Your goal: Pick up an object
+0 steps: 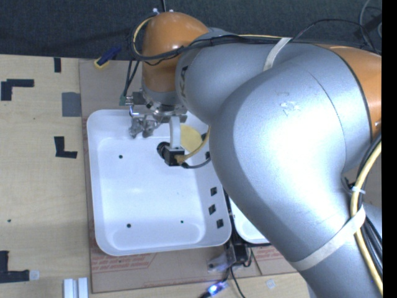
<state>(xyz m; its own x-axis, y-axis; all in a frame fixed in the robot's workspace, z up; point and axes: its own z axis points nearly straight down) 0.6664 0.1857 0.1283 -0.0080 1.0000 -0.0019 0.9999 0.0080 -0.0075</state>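
Hovering with the gripper (pixel 142 128) low over the far end of the left bin (pixel 105 185), presumably lined up for a straight descent to the floor; impossible to tell whether open or clenched, with nothing visibly grasped. Just beside it, a pale yellow object (pixel 192 140), partly hidden under the arm (pixel 291 135), probably the nearest candidate.

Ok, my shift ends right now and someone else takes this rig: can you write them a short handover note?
Pincer: down near the far wall of the left bin; open or shut cannot be told, nothing visibly held.
Things: a pale yellow object lies in that bin just right of the pincer, partly hidden by the arm.
Done: no pick yet.
Left: grasp an object and lift it.
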